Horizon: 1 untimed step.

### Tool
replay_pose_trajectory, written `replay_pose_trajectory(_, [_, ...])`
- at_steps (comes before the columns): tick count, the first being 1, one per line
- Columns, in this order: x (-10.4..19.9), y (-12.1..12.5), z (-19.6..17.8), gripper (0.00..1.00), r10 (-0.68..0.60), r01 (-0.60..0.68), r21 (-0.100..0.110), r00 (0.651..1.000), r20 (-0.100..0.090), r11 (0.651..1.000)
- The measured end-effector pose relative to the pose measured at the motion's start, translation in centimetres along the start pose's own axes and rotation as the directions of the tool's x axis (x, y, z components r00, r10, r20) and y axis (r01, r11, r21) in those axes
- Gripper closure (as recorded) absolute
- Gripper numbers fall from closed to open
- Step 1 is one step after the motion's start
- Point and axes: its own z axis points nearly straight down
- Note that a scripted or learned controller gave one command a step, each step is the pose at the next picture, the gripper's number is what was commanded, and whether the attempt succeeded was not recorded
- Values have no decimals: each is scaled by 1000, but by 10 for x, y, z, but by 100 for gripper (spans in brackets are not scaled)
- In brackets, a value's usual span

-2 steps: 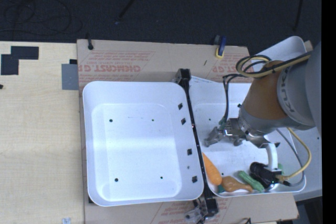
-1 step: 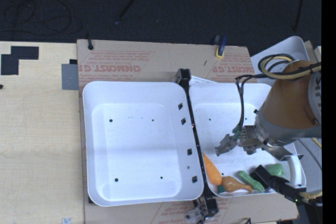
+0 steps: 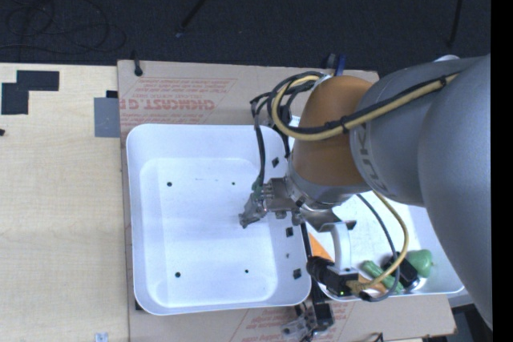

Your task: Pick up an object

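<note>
A grey arm with an orange band (image 3: 333,132) above the wrist reaches in from the right and covers much of the right-hand shallow white plastic bin (image 3: 413,228). Its metal end effector (image 3: 250,214) hangs over the right part of the left-hand shallow white plastic bin (image 3: 200,252), close to the wall that bin shares with its neighbour. From this high slanted angle it is not possible to tell whether the end effector is wide or narrow, and nothing can be seen held in it. A few small dark dots mark the floor of the left bin. In the right bin, a small rounded green object (image 3: 418,260) lies near the front right corner, partly behind looping yellow cable. A flat bright orange piece (image 3: 318,246) shows just beside the dividing wall, below the wrist and well apart from the end effector. Both bins sit on a brown cardboard sheet with red printed lettering (image 3: 172,100), which lies on the pale wooden counter (image 3: 56,212). A grey square patch (image 3: 104,116) and a black stepped shape (image 3: 28,88) mark the counter to the left of the cardboard.
</note>
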Motion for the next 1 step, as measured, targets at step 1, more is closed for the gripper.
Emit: replay_pose_trajectory(1, [168,-11,-41,0,0,0,-2,1000,1,1000])
